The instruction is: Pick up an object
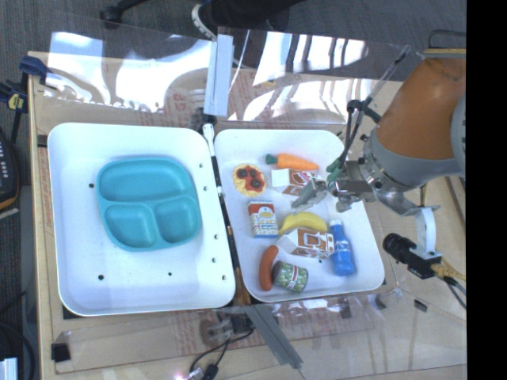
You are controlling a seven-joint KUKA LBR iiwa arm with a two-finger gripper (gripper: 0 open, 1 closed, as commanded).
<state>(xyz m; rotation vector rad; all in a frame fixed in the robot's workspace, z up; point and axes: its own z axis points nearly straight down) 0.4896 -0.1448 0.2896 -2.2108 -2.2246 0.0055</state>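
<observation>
Jaws open or closed: cannot tell, hidden under the wrist and blurred against clutter. Gripper [315,193] low over the far-right part of the right bin [238,145], just above a small carton [295,180], with nothing visibly held. Choice of targets all in that bin: carrot [291,162] at the far side, round pizza toy [250,179] to the left, can [262,218] near the middle, banana [303,222] just nearer than the gripper, milk box [310,245] touching the banana, blue bottle [342,249] to the right, sausage [268,267] and green jar [290,276] nearest. Left bin [63,145] carrying just a blue tray [149,202]. Likely at the approach or closing step, with no lift to be seen yet. Plenty to go wrong: tight packing, so easy to land on two items at once and pinch neither; easy to nudge the carton against the carrot and lose the line; easy to slip off the curved banana or the round bottle. Also a risk of closing on air between carton and banana, or of dragging a neighbour up and dropping it. Safest bet probably a straight descent on the carton alone, well off the bin wall.
</observation>
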